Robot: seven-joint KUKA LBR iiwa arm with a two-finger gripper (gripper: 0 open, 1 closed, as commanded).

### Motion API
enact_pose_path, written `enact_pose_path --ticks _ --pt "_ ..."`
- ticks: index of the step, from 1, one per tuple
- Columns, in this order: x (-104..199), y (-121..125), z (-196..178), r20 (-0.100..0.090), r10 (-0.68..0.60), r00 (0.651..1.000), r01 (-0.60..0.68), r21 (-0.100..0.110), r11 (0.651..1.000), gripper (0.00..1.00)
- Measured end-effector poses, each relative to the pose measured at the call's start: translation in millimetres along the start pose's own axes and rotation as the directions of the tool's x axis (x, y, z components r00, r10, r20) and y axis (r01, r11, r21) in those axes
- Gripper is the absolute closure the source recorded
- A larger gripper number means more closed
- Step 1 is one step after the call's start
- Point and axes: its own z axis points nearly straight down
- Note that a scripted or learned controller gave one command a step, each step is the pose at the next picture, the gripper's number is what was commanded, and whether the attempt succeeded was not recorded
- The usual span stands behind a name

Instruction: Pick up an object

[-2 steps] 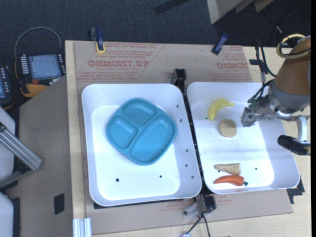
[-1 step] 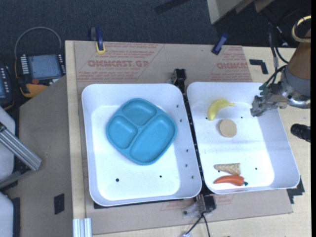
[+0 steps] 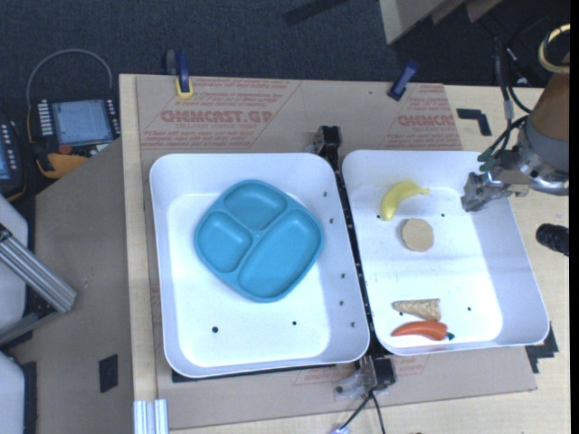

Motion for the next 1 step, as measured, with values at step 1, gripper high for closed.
enact_pose_path --ticks 1 --pt "58.4 9.2 5.2 -0.004 -0.005 1.000 0.005 0.005 1.000 1.00"
